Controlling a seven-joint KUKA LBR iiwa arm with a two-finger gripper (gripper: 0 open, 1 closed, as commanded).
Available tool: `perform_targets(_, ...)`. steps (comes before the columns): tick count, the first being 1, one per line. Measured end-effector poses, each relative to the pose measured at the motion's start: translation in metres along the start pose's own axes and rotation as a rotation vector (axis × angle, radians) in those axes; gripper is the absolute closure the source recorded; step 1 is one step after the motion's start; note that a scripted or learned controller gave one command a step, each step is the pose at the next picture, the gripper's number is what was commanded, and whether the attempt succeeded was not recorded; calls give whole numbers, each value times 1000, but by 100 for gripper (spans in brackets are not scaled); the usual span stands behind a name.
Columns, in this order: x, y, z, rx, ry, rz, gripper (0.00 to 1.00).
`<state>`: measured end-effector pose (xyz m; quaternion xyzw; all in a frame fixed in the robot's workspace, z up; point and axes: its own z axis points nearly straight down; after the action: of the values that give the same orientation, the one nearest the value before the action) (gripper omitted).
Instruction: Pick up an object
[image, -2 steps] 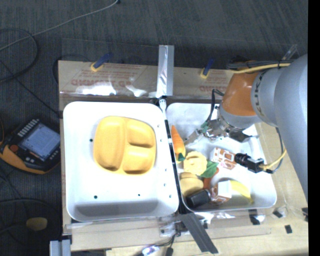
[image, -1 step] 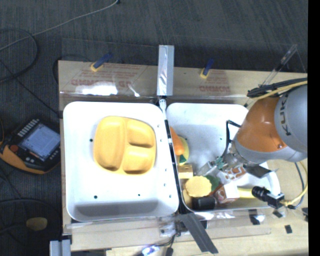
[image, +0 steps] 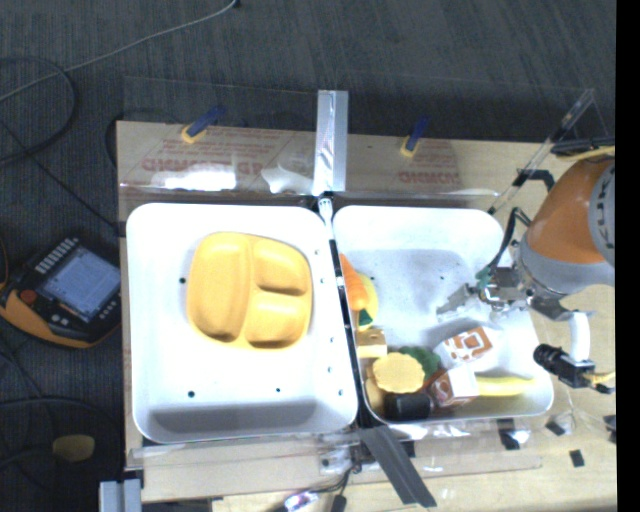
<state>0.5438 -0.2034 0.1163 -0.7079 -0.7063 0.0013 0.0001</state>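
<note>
Two white bins, one arm; items listed outward from the gripper.

1. Gripper (image: 497, 291): low over the right bin (image: 420, 225), at its right-hand side, above bare floor. Nothing is seen in it. Whether it is spread or closed cannot be told from where I stand.
2. Carton (image: 468, 346): small, white with orange print, lying tilted just beside the gripper on the front side. Likeliest pick. Judged light, thin-walled and a little crushable; a grip across its two flat faces should serve, with gentle squeeze.
3. Brown box (image: 452, 386): just past the carton, touching it. Judged stiff and light.
4. Yellow stick (image: 505, 385): along the front wall, beside the box. Looks smooth, perhaps slippery.
5. Yellow disc (image: 398, 372): further left, with a black piece (image: 406, 406) against its front edge. Crowded; poor access.
6. Orange lump (image: 357, 290) and green scrap (image: 366, 318): against the dividing wall, well apart from the gripper.
7. Yellow tray (image: 248, 290): sectioned, wide, alone in the left bin (image: 160, 400). Judged too broad to grip except at a rim.
8. Pendant (image: 65, 295): off the bench, farthest left.
</note>
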Motion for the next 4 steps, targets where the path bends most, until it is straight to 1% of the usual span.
perform_targets(1, 7, -55, 26, -18, -4, -17, 0)
perform_targets(2, 8, -54, 16, -18, -2, -17, 100)
perform_targets(3, 52, 12, 21, 1, 1, -14, 100)
perform_targets(4, 52, 12, 21, 1, 1, -14, 0)
